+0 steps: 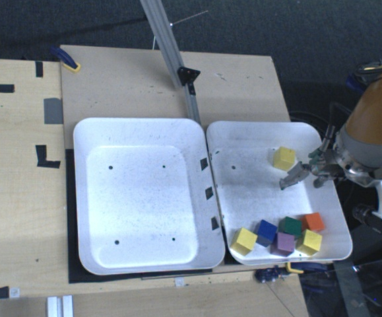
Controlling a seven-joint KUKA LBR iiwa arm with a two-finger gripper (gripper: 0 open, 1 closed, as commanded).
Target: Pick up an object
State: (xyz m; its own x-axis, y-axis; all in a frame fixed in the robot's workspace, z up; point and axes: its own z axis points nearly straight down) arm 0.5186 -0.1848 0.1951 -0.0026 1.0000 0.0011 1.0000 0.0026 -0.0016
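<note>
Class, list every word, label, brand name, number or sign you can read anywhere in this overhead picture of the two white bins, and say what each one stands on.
None: no readable text anywhere.
The black tape shapes on the tan wooden bench are plain marks, not letters.
The small coloured cubes, such as the lone yellow cube, show blank faces.
The two shallow white plastic bins carry only dark dots.
</note>
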